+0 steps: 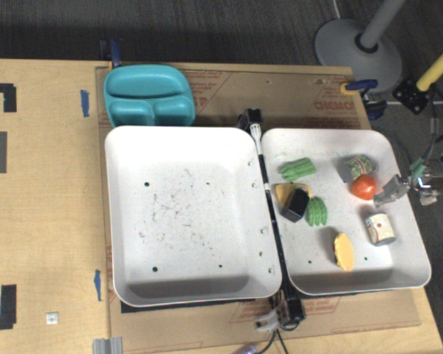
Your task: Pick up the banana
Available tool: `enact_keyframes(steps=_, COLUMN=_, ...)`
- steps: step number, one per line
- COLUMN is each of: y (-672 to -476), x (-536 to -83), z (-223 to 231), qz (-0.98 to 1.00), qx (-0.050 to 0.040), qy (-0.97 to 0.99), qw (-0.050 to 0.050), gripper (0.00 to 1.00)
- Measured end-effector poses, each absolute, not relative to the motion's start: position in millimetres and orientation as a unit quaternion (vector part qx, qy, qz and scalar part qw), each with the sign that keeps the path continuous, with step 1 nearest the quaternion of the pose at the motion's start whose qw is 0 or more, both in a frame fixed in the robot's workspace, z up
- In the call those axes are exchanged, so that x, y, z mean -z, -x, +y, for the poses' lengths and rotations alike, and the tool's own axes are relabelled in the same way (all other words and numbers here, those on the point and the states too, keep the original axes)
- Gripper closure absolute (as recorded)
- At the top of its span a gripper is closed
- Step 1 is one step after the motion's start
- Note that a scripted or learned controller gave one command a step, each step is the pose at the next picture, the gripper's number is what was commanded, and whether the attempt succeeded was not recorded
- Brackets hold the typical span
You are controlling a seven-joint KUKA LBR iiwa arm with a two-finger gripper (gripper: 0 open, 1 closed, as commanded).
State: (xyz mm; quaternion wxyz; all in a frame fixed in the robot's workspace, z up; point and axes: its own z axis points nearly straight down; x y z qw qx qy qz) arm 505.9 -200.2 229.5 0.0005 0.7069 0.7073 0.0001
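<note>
End effector (404,186) at right rim of right bin (406,271), small metallic part poking in over the edge near the tomato; rest of arm cut off at the frame's right side. Grip state: cannot tell, too small and blurred. Nothing seen between its tips.

Right bin, shallow, white, holding all loose items. Banana (344,251) lying flat on bin floor, lower middle, yellow, short, long axis running roughly top to bottom of the view. Well apart from end effector. Small white carton (381,228) with red mark just right of and above banana, not touching. Red tomato (363,188) near right wall, touching a grey-green packet (355,167) behind it. Green ridged vegetable (297,169) upper left of bin, tilted. Second green ridged vegetable (317,212) toward centre, just beside a black block (295,204). Black block resting against a yellow-tan piece (282,194) by the left wall; kind of piece not identifiable.

Left bin (125,198), white, scuffed floor with grey marks and a few dark dots. Edge to edge with right bin; black clip (251,118) at top of the seam.

Teal divided tray (149,94) behind left bin, on cardboard sheet (280,94). Tan counter (37,198) to the left, black tape marks (4,98), blue tape bits. Grey round stand base (354,46) upper right, on dark floor.
</note>
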Motion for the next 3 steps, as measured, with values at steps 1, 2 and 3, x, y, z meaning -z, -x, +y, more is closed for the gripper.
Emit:
enact_keyframes(steps=1, y=-479.1, x=-156.2, z=-113.3, qz=0.686, qx=0.0002, qy=-0.727, qw=-0.001, gripper=0.00)
enact_keyframes(steps=2, y=-479.7, x=-85.4, z=-92.9, qz=0.707, qx=-0.0007, qy=-0.707, qw=0.000, gripper=0.00)
enact_keyframes(steps=3, y=-480.6, x=-95.5, z=-92.2, qz=0.707, qx=-0.0019, qy=-0.707, qw=0.001, gripper=1.00)
